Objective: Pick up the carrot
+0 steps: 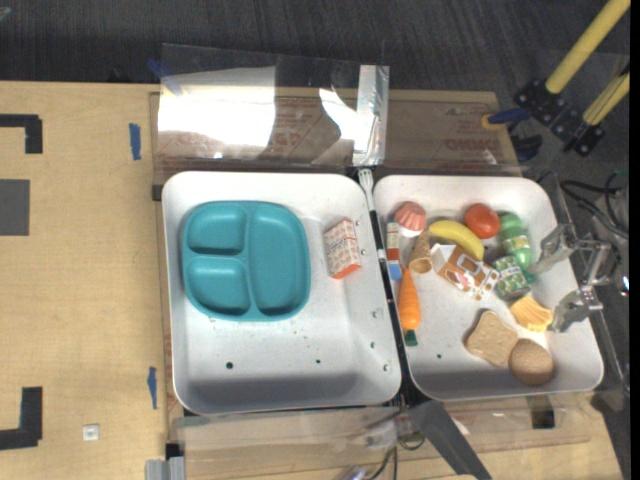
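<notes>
- My gripper (572, 273) sits at the right bin's (575, 373) right rim, fingers spread, gripping nothing.
- The carrot (409, 301) lies along that bin's left wall, well apart from my gripper.
- A teal plate (245, 259) occupies the left bin (270, 373).

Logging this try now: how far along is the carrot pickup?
Nothing looks done yet: the carrot lies in the right bin against its left wall. The gripper sits at that bin's right edge, across the bin from it. Reaching over, grasping and lifting remain.
</notes>
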You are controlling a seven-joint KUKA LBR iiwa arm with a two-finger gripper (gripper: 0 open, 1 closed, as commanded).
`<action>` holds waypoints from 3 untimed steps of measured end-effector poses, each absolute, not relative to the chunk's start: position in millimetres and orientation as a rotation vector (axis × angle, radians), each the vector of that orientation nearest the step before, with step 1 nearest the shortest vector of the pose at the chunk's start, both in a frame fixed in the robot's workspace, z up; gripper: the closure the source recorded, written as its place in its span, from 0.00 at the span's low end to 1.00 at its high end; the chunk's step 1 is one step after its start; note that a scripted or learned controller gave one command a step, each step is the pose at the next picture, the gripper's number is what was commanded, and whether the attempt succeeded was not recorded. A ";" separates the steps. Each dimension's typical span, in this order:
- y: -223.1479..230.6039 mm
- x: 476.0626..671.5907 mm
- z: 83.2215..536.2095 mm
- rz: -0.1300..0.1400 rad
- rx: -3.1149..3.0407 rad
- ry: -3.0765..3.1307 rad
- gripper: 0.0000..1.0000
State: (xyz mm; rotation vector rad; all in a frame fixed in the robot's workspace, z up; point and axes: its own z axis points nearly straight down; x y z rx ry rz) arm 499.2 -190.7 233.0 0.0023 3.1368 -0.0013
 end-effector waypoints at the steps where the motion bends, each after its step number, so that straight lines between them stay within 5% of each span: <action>1: -211.6 477.7 131.8 0.004 0.040 3.147 0.00; 2: -220.6 481.7 96.4 -0.002 0.192 3.129 0.00; 3: -216.7 485.0 108.0 0.004 0.186 3.123 1.00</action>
